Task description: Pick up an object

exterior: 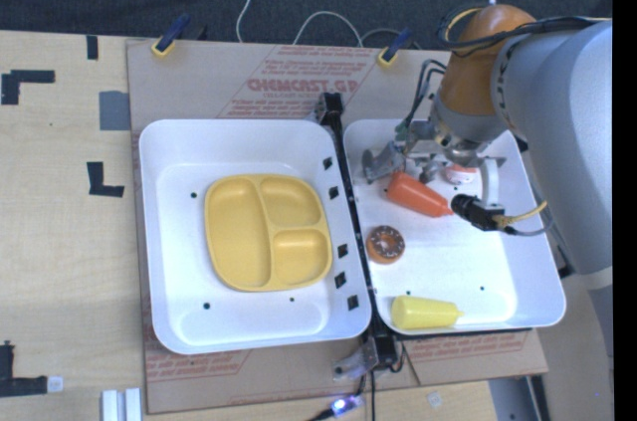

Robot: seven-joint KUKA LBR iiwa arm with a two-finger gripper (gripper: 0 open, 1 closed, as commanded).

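**Ana:** Orange carrot (pixel 416 195) is the thing the gripper (pixel 430 162) is working over. Take the donut (pixel 385 244) as your landmark: the carrot lies just up and to the right of it, in the right bin (pixel 518 305), close but not touching.

**Ben:** Which way does the carrot run?

**Ana:** Its long axis slants from upper left down to lower right, thick end toward the bin divider (pixel 343 200), narrow tip pointing away from the donut toward the arm's side. The gripper sits directly above the carrot's upper edge, so farther from the donut than the carrot is, on the same up-right line.

**Ben:** Is it holding anything?

**Ana:** I cannot tell. Grey metal parts and cabling crowd the spot where the fingertips meet the carrot, and the wrist shadows them. It may be touching the carrot's top side, but I see nothing clearly pinched.

**Ben:** Other candidates?

**Ana:** A yellow piece (pixel 425 313) lies below the donut near the bin's front wall, well apart from the gripper. The yellow plate (pixel 267 232) is left of the donut, across the divider in the left bin (pixel 169 310). To my eye, the carrot is nearest by far.
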